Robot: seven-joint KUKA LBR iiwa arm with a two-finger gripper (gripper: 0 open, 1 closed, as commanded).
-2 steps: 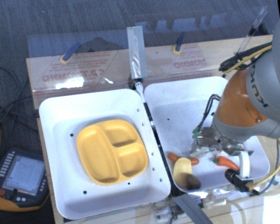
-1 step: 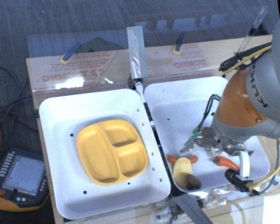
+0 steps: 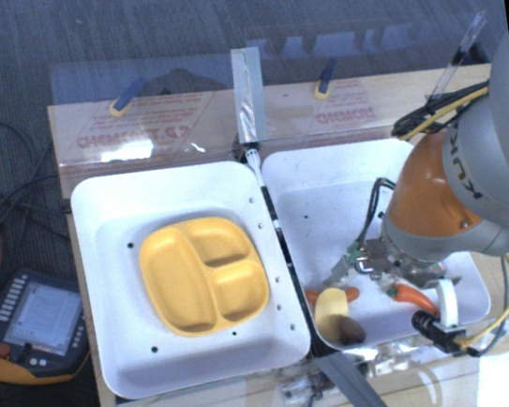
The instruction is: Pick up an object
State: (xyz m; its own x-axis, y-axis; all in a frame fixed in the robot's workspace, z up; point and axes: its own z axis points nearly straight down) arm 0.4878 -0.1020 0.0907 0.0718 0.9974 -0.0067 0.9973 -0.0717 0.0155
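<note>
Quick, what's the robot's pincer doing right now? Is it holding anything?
Pincer: low in the right bin, near the yellow piece; cannot tell if it is open, closed or holding anything.

The right bin's [image 3: 328,187] upper floor lies open, while the arm [image 3: 451,187] and small items [image 3: 335,314] crowd its lower right part.

Black letters "KU" stand on the arm's orange band [image 3: 441,181] at the right. Red print on the far clear sheets [image 3: 135,130] appears mirrored and cannot be read.
</note>
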